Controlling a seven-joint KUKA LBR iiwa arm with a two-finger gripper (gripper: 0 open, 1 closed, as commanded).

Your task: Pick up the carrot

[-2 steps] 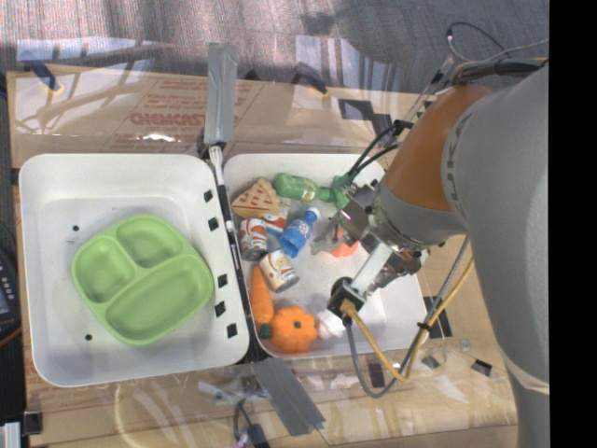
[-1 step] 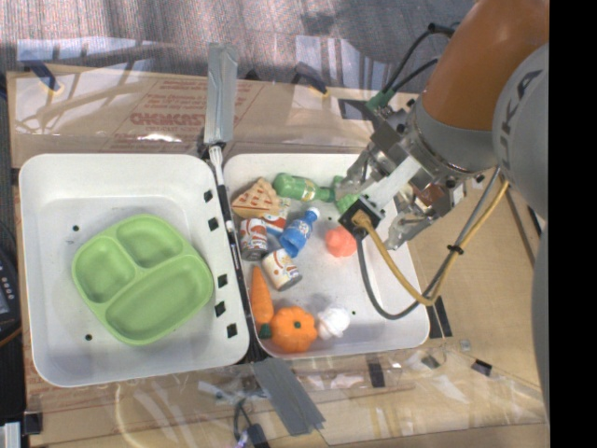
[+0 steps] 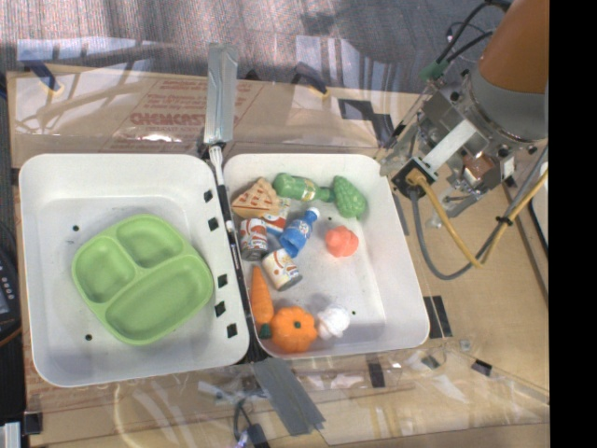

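One arm (image 3: 513,73) well apart from carrot (image 3: 262,297)

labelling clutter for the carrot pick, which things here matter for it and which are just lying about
For the job: carrot, in the bin nearer the arm, beside the wall facing the far bin.

Just lying about: pumpkin, blue bottle, pink ball, pizza slice, green divided plate in the far bin.
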